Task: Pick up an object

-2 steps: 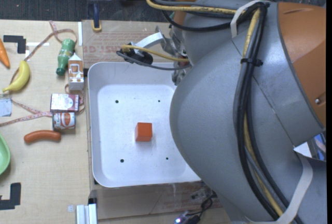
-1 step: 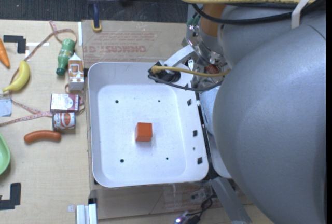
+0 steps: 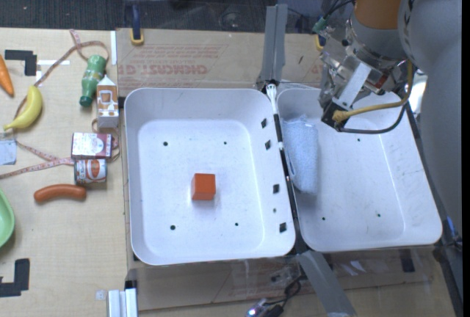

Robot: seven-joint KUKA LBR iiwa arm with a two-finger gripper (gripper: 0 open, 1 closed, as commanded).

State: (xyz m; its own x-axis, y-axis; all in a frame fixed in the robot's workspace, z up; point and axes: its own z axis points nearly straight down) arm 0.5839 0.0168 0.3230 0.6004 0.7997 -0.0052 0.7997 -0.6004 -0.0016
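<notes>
A small orange-red cube (image 3: 203,186) rests near the middle of the left white bin (image 3: 139,161). A pale blue soft block, like a sponge or folded cloth (image 3: 302,152), lies along the left wall of the right bin (image 3: 411,191). My gripper (image 3: 339,94) hangs over the back left corner of the right bin, just above and to the right of the blue block's far end. It is well away from the cube. I see nothing held under it.
On the wooden bench left of the bins lie a banana (image 3: 27,108), a carrot (image 3: 5,76), a green bottle (image 3: 92,77), a sausage (image 3: 59,194), a can (image 3: 91,171) and small cartons (image 3: 107,106). A cardboard sheet (image 3: 191,62) lies behind the left bin.
</notes>
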